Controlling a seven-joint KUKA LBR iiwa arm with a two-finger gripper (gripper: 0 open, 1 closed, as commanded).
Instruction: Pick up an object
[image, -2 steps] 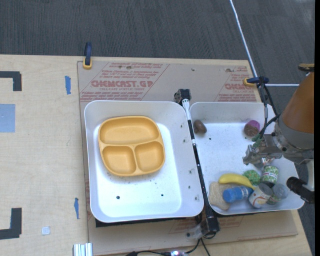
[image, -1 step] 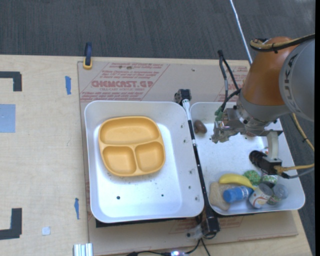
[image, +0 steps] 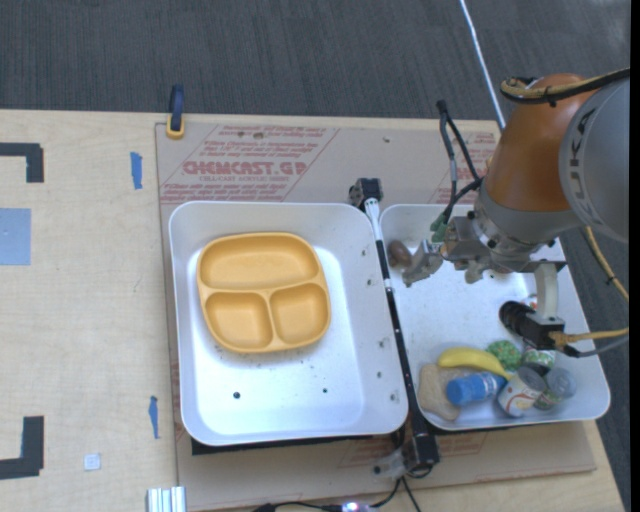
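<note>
Where the bench (image: 80, 330) carries its two shallow white bins side by side, the contents run as follows.

Left bin (image: 200, 400): one yellow-orange divided plate (image: 264, 291), three compartments, one long compartment across the far side and two smaller ones on the near side. It lies flat in the bin's far half. A few small dark specks dot the bare white floor near it.

Right bin (image: 590, 395): a cluster of small objects packed into the near corner. Banana (image: 473, 359), yellow, lying flat, long axis running roughly left to right across the view, gently curved, its right end touching a green leafy item (image: 507, 352). Just nearer than the banana, a blue cylinder (image: 472, 388) lies on its side, long axis also left to right. A tan lumpy object (image: 434, 390) sits at the cylinder's left, touching it. A white ball with red marking (image: 518, 400) rests at the cylinder's right, with a grey round item (image: 556, 384) beside it. A small brownish item (image: 400, 252) sits apart at the bin's far left, near the dividing wall.

Arm (image: 545, 150): grey with an orange band, reaching over the right bin's far half. Gripper (image: 432, 262) hangs above the bin floor close to the brownish item; whether it is open or closed cannot be told. A black, white-stemmed fitting (image: 530, 320) hangs below the wrist.
</note>
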